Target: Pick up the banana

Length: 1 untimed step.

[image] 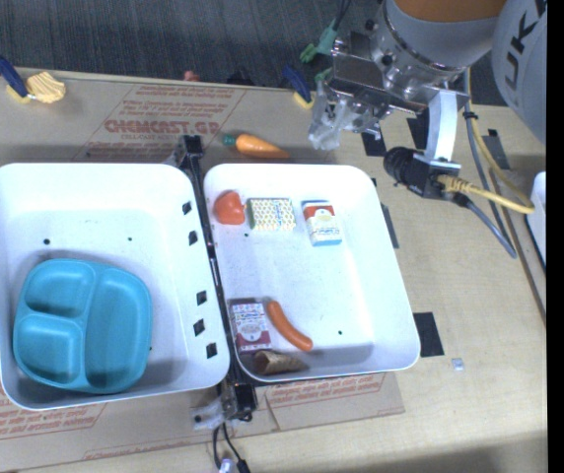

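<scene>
- The two-finger gripper (329,126) hangs above the right white bin's (386,264) far rim; whether it is parted or closed, I cannot tell.
- A yellow banana (45,89) lies at the bench's far-left corner.

"CHEMCAST GP" on brown sheet (164,116)

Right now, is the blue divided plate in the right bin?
No, the blue divided plate lies in the left bin.

The grey arm (459,8) enters from the upper right with its orange band above the wrist, and the gripper (333,126) hangs near the top of the view — translucent and blurred, its state too indistinct to make out.
</scene>
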Available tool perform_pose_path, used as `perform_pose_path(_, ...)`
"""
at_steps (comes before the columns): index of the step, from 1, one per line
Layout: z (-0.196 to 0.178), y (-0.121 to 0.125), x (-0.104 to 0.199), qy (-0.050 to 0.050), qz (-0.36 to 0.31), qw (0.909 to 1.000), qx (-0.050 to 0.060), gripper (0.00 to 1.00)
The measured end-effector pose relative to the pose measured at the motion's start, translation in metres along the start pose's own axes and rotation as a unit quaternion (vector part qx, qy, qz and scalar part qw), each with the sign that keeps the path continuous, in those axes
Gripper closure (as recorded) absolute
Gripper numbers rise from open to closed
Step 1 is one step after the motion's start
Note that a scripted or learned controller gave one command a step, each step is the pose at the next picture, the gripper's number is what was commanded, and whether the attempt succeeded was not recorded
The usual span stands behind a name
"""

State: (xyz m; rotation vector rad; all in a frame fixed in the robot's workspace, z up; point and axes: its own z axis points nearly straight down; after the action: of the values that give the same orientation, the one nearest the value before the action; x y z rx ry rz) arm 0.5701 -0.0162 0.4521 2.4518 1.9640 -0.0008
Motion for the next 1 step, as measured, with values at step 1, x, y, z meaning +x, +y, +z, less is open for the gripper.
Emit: perform_pose_path(1, 0.191, -0.0532, -0.0354, 0.0, -0.049, 0.9988, 0.003, 1.0)
